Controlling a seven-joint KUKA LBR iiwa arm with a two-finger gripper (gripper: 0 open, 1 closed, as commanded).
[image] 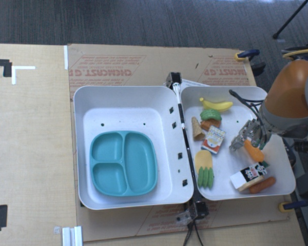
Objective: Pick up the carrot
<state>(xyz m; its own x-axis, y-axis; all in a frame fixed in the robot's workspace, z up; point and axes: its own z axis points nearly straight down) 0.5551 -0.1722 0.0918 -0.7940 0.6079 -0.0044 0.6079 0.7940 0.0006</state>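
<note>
The carrot (254, 152) is a short orange piece lying in the right bin (227, 188), toward that bin's right side. My gripper (248, 137) hangs directly over the carrot's upper left end, touching or nearly touching it. The grey arm with its orange band (292, 94) reaches in from the right and covers the bin's right rim. The carrot rests on the bin floor rather than being lifted.
Just below the carrot lie a black-and-white carton (249, 176) and a sausage (262, 185). Left of the gripper are a banana (216, 104), a green vegetable (211, 115), a snack packet (213, 139) and a yellow-green item (204, 169). The left bin (118, 101) holds a teal divided plate (124, 163).
</note>
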